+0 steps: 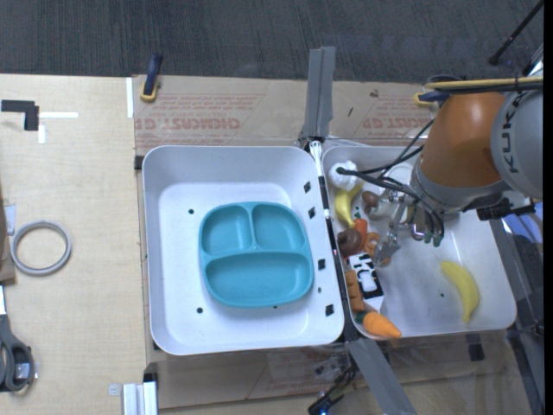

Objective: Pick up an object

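My gripper (387,245) hangs low over the left part of the right bin (484,318), under the orange band of the arm (462,141). Just to its left, a pile of small toy foods lies along the bin's left wall: a small yellow banana (344,207), a white piece (345,171), a brown piece (350,241), and an orange carrot (380,324) at the front corner. A black-and-white tag (366,279) lies below the gripper. A larger yellow banana (461,289) lies alone to the gripper's right.
The left bin (164,258) holds a teal divided plate (256,254). A grey divider post (320,93) stands between the bins at the back. On the bench to the left lie a tape ring (38,247) and scissors (15,363).
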You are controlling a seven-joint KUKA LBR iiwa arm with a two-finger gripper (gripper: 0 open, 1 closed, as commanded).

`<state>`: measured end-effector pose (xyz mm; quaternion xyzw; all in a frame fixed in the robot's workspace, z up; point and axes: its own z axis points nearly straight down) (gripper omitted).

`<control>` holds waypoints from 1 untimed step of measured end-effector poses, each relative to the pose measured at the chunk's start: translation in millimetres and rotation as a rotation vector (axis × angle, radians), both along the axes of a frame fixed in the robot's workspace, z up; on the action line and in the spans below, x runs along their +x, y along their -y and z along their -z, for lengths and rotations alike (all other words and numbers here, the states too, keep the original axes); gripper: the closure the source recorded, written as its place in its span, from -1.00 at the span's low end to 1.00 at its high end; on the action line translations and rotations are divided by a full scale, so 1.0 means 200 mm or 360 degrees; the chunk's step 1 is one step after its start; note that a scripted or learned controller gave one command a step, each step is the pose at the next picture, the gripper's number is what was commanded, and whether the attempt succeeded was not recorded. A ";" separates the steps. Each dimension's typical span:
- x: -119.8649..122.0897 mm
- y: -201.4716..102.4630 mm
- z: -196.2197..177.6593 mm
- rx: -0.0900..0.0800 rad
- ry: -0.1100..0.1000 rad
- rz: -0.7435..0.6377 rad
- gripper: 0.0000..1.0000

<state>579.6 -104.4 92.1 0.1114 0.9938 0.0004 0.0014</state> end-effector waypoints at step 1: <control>-0.14 0.00 -0.02 -0.0022 0.0021 0.0521 -1.00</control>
